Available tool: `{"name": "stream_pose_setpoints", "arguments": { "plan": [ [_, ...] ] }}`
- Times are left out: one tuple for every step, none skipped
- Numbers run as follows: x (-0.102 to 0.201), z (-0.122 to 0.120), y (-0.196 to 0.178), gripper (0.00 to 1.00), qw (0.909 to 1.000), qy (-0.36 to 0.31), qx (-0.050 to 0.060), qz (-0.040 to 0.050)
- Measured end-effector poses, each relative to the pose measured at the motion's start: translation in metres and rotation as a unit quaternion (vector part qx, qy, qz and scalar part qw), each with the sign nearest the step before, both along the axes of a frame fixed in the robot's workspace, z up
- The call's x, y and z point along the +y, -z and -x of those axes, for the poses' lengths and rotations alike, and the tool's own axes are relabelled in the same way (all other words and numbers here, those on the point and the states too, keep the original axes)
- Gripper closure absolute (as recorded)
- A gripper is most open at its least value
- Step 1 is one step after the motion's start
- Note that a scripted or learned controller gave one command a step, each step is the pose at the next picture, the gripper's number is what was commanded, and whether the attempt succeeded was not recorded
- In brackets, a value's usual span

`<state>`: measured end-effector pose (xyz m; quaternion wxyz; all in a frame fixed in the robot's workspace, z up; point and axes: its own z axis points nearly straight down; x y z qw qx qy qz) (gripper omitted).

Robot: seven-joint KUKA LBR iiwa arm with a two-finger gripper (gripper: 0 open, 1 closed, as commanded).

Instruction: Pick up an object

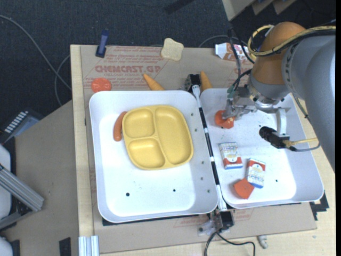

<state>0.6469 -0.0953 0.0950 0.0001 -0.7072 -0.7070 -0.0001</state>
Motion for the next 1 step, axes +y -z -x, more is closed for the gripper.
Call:
{"name": "stream_pose_setpoints", "arguments": {
  "plan": [
    [0.0512, 0.0479, -0.0911, 1.00, 1.0000, -0.001, -0.001, -0.0005]
  ]
}}
